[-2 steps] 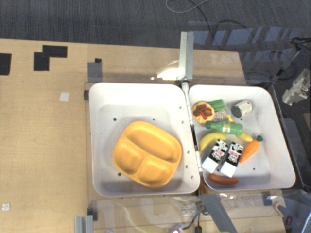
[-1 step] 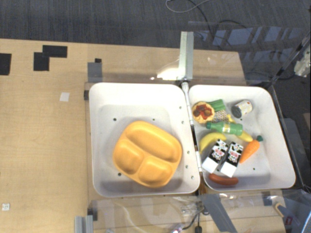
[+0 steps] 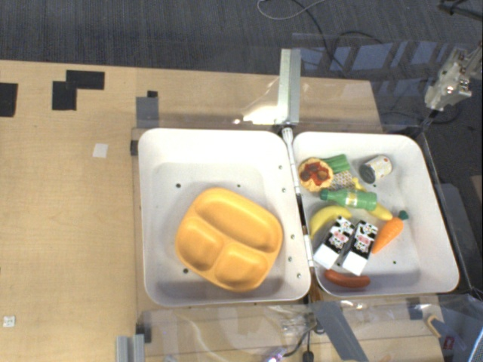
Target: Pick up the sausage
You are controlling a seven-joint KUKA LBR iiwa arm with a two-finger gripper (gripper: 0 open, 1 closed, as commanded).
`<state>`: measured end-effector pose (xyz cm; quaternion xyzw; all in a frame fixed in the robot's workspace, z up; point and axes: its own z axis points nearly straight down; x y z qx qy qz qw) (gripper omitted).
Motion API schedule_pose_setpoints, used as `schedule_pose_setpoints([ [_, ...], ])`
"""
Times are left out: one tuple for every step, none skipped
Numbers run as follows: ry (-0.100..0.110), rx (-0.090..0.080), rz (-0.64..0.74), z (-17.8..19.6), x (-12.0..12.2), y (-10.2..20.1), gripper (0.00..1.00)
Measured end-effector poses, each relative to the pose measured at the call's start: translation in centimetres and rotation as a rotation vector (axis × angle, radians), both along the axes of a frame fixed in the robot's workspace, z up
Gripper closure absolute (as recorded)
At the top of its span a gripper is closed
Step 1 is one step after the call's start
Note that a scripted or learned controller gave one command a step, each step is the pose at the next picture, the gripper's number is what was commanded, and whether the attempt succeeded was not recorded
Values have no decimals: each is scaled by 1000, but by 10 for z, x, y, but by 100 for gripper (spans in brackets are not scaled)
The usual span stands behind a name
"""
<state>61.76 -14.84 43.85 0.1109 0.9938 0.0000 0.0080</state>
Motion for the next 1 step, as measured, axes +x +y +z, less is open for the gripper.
schedule_pose_setpoints([
  [7,-2,229,-137,-2,-26,100],
])
